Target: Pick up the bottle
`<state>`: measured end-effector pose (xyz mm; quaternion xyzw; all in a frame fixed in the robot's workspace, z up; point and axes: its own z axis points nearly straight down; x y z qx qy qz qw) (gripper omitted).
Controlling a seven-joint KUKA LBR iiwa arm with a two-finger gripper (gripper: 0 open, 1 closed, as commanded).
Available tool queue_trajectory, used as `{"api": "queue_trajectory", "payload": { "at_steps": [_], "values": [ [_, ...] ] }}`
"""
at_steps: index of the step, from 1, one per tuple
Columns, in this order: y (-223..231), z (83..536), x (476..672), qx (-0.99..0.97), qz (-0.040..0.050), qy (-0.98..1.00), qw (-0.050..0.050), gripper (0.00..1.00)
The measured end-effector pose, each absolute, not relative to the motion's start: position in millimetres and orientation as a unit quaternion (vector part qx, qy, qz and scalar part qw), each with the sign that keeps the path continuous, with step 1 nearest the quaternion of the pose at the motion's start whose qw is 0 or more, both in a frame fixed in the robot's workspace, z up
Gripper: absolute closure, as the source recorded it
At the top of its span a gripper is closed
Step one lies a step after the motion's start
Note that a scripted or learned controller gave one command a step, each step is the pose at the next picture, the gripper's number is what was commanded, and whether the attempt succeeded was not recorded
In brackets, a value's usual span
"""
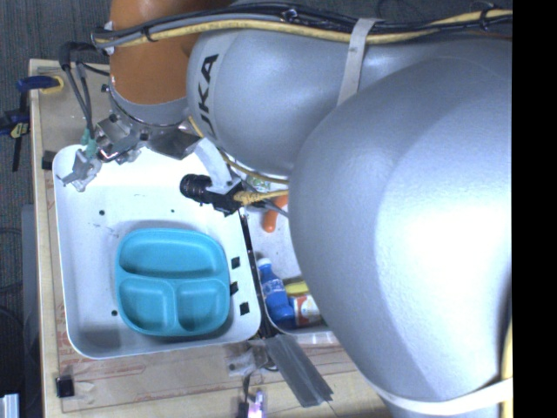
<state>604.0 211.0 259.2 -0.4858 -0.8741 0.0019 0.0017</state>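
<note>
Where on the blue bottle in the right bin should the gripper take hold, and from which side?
Judging from what shows, grip the blue bottle across its body, coming straight down from above. It seems to lie on its side close to the bin wall, white cap end up-frame, and the arm hides the rest.

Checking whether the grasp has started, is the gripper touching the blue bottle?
Apart. The camera view shows the gripper at the left bin's far corner, while the blue bottle lies in the other bin.

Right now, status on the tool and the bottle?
Tool over left bin's far corner, holding nothing visible. Bottle in right bin, untouched. Arm covers most of that bin.
</note>
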Motion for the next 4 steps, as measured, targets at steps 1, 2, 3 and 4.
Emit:
{"api": "queue_trajectory", "payload": {
  "at_steps": [1, 2, 3, 4],
  "values": [
    [200, 113, 556.9, -0.671, 0.0078, -0.742, 0.004, 0.0],
    [197, 205, 585.0, -0.778, 0.0019, -0.628, 0.001, 0.0],
    [219, 182, 561.7, -0.941, 0.0047, -0.338, 0.002, 0.0],
    [217, 384, 561.6, -0.962, 0.0012, -0.272, 0.0, 0.0]
  ]
}}
